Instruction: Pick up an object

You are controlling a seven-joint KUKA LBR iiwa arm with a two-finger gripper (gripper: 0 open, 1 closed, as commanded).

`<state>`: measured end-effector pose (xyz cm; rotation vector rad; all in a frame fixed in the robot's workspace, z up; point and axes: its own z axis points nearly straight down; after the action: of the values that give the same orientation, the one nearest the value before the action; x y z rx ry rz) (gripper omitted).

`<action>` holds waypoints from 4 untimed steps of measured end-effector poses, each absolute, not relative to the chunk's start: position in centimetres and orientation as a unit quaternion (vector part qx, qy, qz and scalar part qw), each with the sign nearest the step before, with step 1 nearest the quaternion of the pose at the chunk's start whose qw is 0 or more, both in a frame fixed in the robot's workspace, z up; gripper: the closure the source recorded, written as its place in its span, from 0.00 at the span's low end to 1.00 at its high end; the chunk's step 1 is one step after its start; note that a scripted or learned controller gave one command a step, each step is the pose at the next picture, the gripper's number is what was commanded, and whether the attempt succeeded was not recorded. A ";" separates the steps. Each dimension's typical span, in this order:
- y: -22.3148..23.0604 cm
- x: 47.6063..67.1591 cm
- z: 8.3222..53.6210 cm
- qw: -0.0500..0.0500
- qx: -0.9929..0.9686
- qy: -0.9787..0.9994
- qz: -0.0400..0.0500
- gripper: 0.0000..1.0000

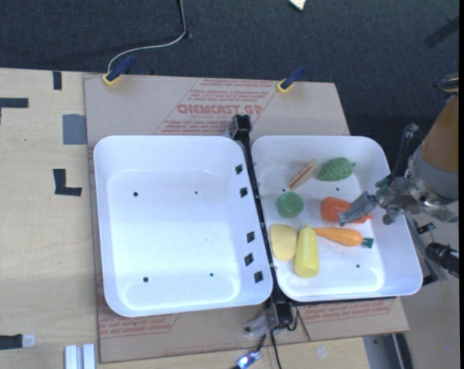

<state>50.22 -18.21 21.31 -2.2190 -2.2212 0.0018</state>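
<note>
**Q:** State the layout, largest item first, referenced to the right bin.

**A:** The right bin (370, 287) sits on a cardboard sheet (217, 106); the left bin (170, 221) adjoins it along their shared edge. The arm (439, 160) overhangs the right bin's right rim and is cut off at the frame edge, so only its lower section is visible.

**Q:** Gripper condition?

**A:** The gripper (357, 208) is low over the right bin's centre-right. Its fingertips merge with the red object (333, 206) beneath them; whether they are spread or closed cannot be told, and no item is visibly between them.

**Q:** Bin contents?

**A:** All lie inside the right bin. Yellow corn-like piece (306, 254) and pale yellow lump (283, 241): front left, touching. Carrot (341, 237): centre, just beside the red object, which is partly covered. Textured green item (336, 169): rear. Green ball (290, 204): left of centre. Thin tan stick (302, 174): rear left, identity unclear.
</note>
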 end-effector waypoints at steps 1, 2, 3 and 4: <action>-20.2 53.8 7.8 0.000 -0.707 -0.708 0.001 0.00; -20.2 53.8 9.5 -0.001 -0.707 -0.707 0.000 1.00; -22.4 54.7 10.9 0.000 -0.707 -0.707 0.000 1.00; -20.3 58.8 8.3 0.000 -0.706 -0.709 0.000 1.00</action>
<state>58.75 -20.27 8.35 -2.2157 -2.2258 0.0009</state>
